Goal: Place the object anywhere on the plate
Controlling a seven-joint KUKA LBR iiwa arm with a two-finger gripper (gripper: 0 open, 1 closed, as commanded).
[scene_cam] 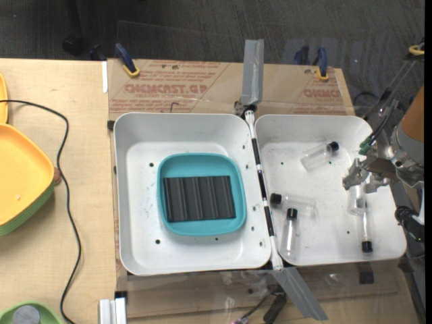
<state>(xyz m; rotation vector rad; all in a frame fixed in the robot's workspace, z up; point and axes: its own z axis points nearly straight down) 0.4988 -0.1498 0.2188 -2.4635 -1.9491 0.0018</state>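
Observation:
A teal plate (201, 196) with a dark ribbed centre lies in the left bin (135, 181). Several clear vials with black caps lie in the right bin (324, 248): one (316, 156) near the back, two (294, 202) (289, 231) close together at the front left, and one (364, 227) at the front right. My gripper (358, 181) hangs over the right bin's right side, just above the upper end of the front-right vial. Whether it touches that vial is unclear.
The metal divider (260, 181) between the two bins runs between the plate and the vials. A yellow dish (20, 181) and a black cable (67, 181) lie on the wooden table to the left. Cardboard (175, 86) with clamps sits behind the bins.

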